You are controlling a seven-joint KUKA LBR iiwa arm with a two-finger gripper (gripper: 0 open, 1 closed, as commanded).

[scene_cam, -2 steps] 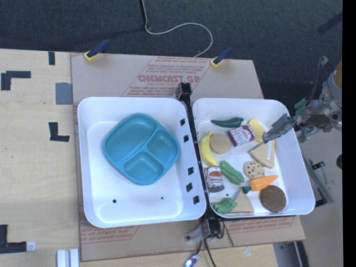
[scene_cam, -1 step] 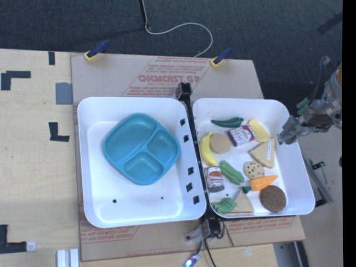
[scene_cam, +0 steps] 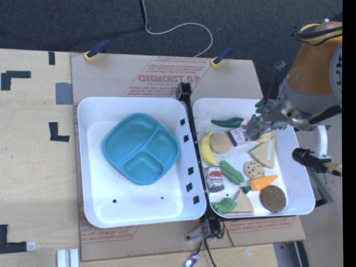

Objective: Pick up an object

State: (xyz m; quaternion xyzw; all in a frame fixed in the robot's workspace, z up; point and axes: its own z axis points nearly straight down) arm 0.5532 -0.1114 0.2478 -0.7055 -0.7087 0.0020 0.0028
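Observation:
The right bin [scene_cam: 303, 204] holds several toy foods: a green pepper [scene_cam: 227, 122], a banana [scene_cam: 207, 149], a tan round piece [scene_cam: 220, 143], a cheese wedge [scene_cam: 263, 153], a green pickle [scene_cam: 231, 171], a carrot [scene_cam: 261, 182], a brown patty [scene_cam: 273, 198] and a small can [scene_cam: 214, 178]. A small purple-and-white packet [scene_cam: 238, 136] lies just left of my gripper [scene_cam: 257, 128]. The gripper hangs low over the bin's upper middle, between the pepper and the cheese wedge. Whether it touches the packet is unclear.
The left bin [scene_cam: 89, 166] carries a blue divided plate [scene_cam: 142, 148]. A chip cookie [scene_cam: 253, 168] and a green leafy piece [scene_cam: 224, 206] sit near the right bin's front. A black divider [scene_cam: 192, 143] runs between the bins. The arm's orange band [scene_cam: 317, 60] looms at the right.

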